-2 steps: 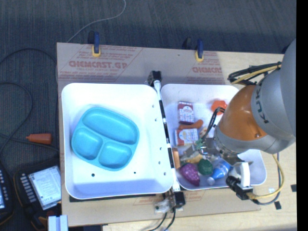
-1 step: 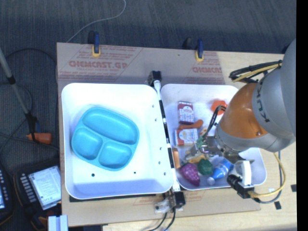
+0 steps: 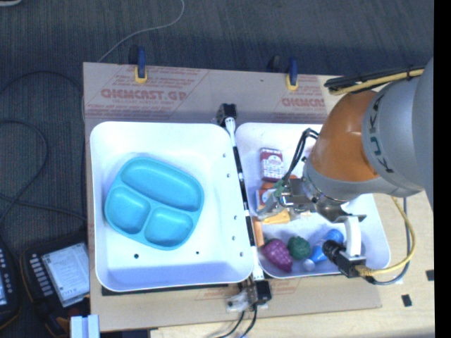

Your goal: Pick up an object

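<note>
1. Two shallow white bins sit side by side on your bench (image 3: 141,94), which is covered with a brown cardboard sheet clamped at its far edge by two blue-and-yellow clips.
2. Your left bin (image 3: 113,273) carries a blue divided tray (image 3: 155,201) with three compartments; it lies tilted across the bin floor, towards the left half.
3. Your right bin (image 3: 377,255) holds the small objects. You can see a red-and-white packet (image 3: 271,164) near the far end, lying flat close to the wall shared with the other bin.
4. Near the front of that bin, a magenta grape-like cluster (image 3: 277,254) lies just beside a dark green rounded piece (image 3: 299,247); the two look to be touching.
5. To their right, a blue object (image 3: 331,248) sits close to the arm's black fittings, partly covered by them.
6. An orange wedge-like piece (image 3: 276,218) lies between the packet and the grape cluster, partly under the arm's wrist.
7. Your arm (image 3: 384,139) reaches in from the right, its orange band over the middle of the right bin.
8. Your end effector (image 3: 285,199) is low in the right bin, above the orange piece and some mixed clutter. You cannot tell from this angle how far it is spread or whether anything is caught in it.
</note>
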Controlling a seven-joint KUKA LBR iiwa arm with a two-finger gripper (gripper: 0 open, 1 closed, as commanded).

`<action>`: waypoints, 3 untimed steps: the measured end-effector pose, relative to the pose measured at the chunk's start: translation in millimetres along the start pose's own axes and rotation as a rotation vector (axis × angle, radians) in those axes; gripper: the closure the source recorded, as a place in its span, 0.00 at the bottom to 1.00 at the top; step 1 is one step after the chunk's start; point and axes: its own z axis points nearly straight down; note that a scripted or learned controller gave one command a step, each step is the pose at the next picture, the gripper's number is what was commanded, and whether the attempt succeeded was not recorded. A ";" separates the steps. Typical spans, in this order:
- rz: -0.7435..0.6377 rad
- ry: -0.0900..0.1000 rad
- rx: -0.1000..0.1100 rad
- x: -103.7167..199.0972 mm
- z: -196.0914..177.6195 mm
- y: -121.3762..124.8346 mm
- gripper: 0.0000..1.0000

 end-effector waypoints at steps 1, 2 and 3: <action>0.000 -0.001 0.000 -0.4 -9.5 0.7 1.00; 0.000 -0.002 -0.001 -0.5 -19.2 1.7 1.00; -0.001 -0.002 -0.002 -0.7 -29.0 2.7 1.00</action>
